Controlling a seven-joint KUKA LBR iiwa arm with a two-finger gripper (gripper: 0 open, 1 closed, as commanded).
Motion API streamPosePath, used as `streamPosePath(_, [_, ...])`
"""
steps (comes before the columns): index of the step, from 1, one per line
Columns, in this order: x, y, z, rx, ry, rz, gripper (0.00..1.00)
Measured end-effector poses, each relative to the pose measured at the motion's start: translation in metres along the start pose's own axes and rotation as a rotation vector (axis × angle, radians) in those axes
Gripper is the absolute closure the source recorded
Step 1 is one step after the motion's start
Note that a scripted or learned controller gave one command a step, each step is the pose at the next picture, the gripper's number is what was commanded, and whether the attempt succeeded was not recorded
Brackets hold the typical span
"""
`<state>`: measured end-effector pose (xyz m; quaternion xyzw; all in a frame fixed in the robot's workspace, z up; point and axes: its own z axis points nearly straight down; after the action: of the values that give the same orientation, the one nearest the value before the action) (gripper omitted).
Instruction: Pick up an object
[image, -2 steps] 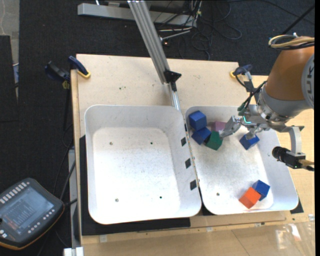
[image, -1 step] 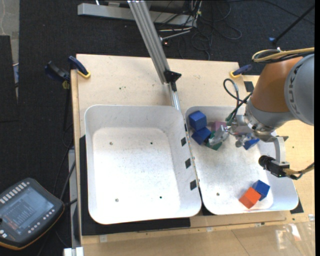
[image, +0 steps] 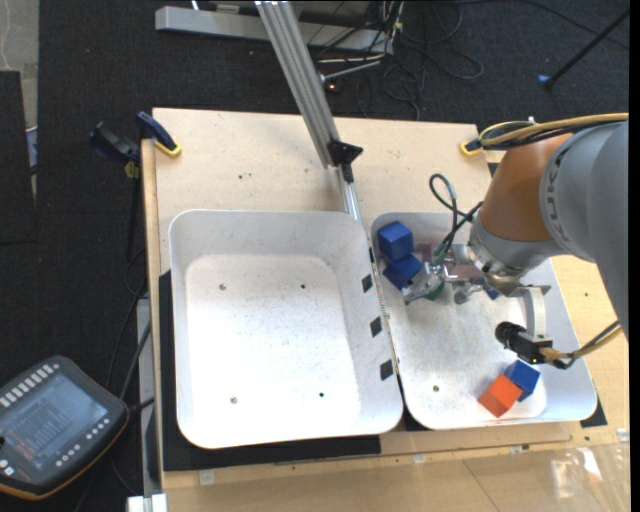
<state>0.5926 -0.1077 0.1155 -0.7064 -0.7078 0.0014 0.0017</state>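
Blue blocks (image: 398, 254) are seen in the upper left corner of the right bin (image: 470, 400), two of them, one stacked or leaning just above the other, hard against the bin's left wall. The claw (image: 432, 280) is located immediately to their right, low over the bin floor, at about the level of the lower block. Its tip appears to touch or nearly touch that block; contact cannot be confirmed at this slant. Whether the claw is wide, narrow or closed on anything cannot be told: the working end is masked by green and metallic parts and by cabling. No block is seen clearly between its parts.

The arm (image: 560, 190) is seen entering from the right, with the orange band (image: 520, 195) above the wrist and a dark cable looped over it.

A second group is noted in the lower right corner of the same bin: an orange block (image: 499, 396) with a blue cube (image: 522, 378) touching its upper right side. Both are well apart from the claw. A small black fitting (image: 516, 340) on a cable is seen just above them.

The left bin (image: 200, 235) is recorded beside the right one, their rims overlapping along the middle. Both rest on the pale bench (image: 250, 150). A slanted metal rail (image: 305, 80) runs down to the bins' shared upper edge.
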Motion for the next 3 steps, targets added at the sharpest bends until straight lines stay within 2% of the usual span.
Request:
streamPosePath(1, [0.001,0.0,0.022,-0.001,0.0,0.002,0.0])
streamPosePath(2, [0.0,0.0,0.01,-0.004,0.0,0.002,1.0])
streamPosePath(3, [-0.002,0.007,-0.052,-0.012,-0.002,0.0,1.0])
